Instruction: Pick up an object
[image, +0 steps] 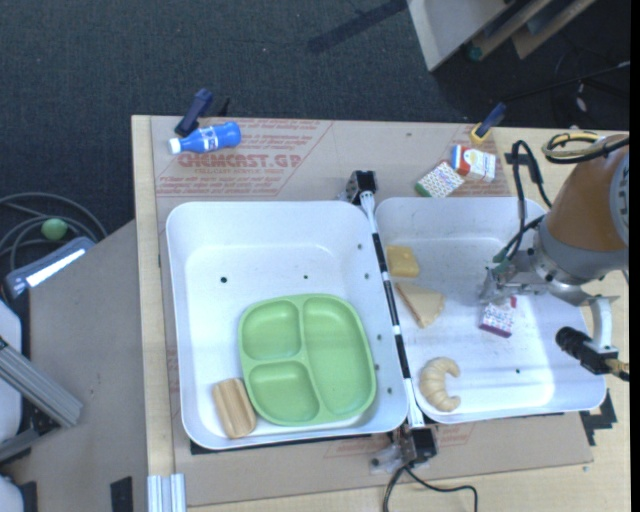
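Note:
My gripper (497, 292) reaches down into the right bin (470, 215), its tip just above a small pink-and-white packet (497, 319) lying on the bin floor. I cannot make out how the gripper stands. Left of it lie a yellow cheese block (403, 262) and a pale cheese wedge (421, 303). A croissant (440, 383) rests near the bin's front left corner. In the left bin (200, 260) sits a green divided plate (304, 357) with a tan bread piece (233, 407) beside it.
Behind the bins on the bench lie a blue-and-white bottle (205, 137) and a small red-green carton (455, 174). The grey arm with its orange band (590, 215) comes in over the right bin's right side. Clamps hold the bins together at the middle seam.

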